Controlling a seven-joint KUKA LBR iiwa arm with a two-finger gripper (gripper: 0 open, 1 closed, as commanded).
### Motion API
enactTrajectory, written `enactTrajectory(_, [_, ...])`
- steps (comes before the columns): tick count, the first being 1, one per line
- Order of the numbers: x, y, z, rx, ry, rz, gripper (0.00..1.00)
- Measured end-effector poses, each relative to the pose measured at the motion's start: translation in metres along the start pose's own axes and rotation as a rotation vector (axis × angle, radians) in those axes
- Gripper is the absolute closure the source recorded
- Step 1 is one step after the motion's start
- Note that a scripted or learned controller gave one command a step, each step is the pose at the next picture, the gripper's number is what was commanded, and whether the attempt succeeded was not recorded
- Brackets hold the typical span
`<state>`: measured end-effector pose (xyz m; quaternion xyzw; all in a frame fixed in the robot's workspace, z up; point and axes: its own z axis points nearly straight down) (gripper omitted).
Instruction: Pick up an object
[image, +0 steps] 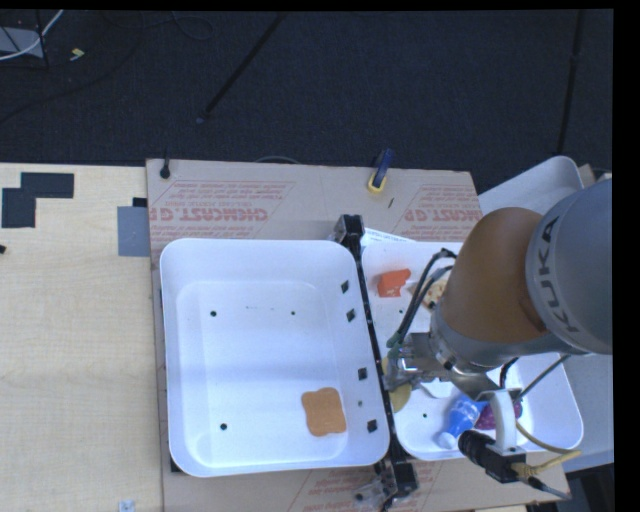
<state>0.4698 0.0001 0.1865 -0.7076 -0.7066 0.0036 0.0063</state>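
Arm enters from right of frame, its grey body and orange band covering much of the right bin (570, 425). End effector (402, 368) sits low at that bin's left edge, just beside the black divider (362, 330) between the bins; cannot tell from this angle how it is set or whether anything is in it. Nearest candidates: a blue-and-white object (459, 420) in the lower part of the right bin, down and right of the end effector, long axis running diagonally lower left to upper right; something magenta (487, 417) touching it on its right. An orange block (392, 281) lies toward the upper part of the same bin, up-frame of the end effector, apart from it. A yellowish item (400, 398) shows just below the end effector, partly hidden. Left bin (200, 270) holds one flat tan piece (324, 411) at lower right, across the divider. Bins rest on cardboard sheet (250, 205) over a pale wood bench (70, 350); dark floor across top of frame.
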Motion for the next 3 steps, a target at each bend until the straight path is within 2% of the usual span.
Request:
enactTrajectory(1, [-0.009,0.022,-0.118,-0.025,-0.004,0.000,1.00])
enactTrajectory(2, [0.050,0.003,-0.017,0.000,-0.002,-0.004,1.00])
enactTrajectory(3, [-0.006,0.035,-0.050,-0.014,-0.006,0.003,1.00])
